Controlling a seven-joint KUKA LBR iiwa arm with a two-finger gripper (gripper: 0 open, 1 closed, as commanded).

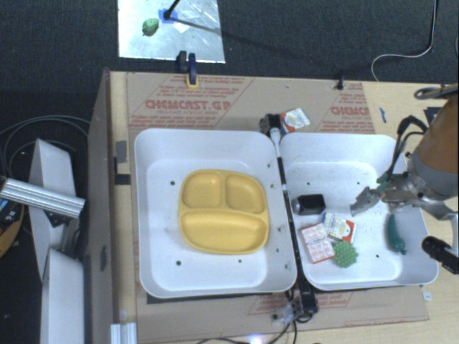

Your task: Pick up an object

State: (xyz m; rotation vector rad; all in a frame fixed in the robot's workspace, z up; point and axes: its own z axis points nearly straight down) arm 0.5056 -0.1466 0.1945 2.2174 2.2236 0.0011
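Note:
My gripper (367,199) hangs over the right bin (337,156), near its right side. To its left, by the bin's left wall, lies a small black block (310,204). Below the gripper lie two small printed packets, one white and red (337,226) and one orange-patterned (317,239). A green knobbly piece (346,255) lies just below them. A dark teal elongated object (395,235) lies to the lower right of the gripper. The gripper touches none of these things.
The left bin (154,192) holds a yellow divided plate (223,211). A small packet (295,119) lies on the cardboard behind the bins. The bins' shared wall (285,199) runs between them.

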